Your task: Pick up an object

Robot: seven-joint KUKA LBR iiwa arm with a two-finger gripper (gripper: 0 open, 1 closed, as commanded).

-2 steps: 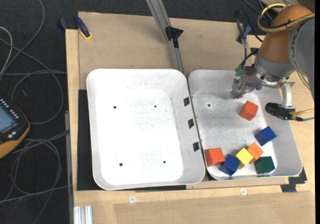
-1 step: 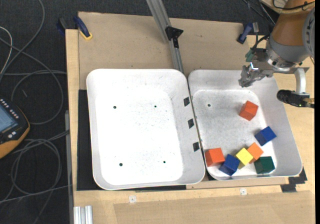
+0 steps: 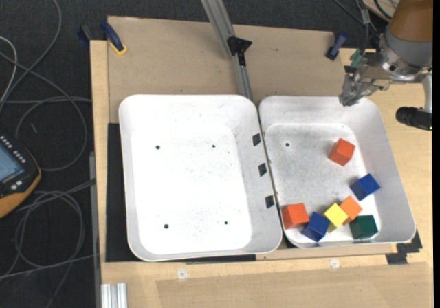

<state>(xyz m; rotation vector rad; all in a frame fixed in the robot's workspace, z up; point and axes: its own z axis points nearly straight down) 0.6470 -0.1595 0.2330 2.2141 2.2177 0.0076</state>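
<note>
Above right bin (image 3: 385,128) far rim: fingers (image 3: 349,97) pinched together, gripping nothing; blocks well apart.

bins (image 3: 185,111): white, speckled, matt | bench (image 3: 172,52): pale wood | blocks (image 3: 342,152): smooth

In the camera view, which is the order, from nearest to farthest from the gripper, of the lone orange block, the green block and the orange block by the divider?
From the gripper at the right bin's far edge:
1. Lone orange block, mid-bin.
2. Green block, near right corner.
3. Orange block by the divider, near left corner; close to the green one, slightly farther.
</note>
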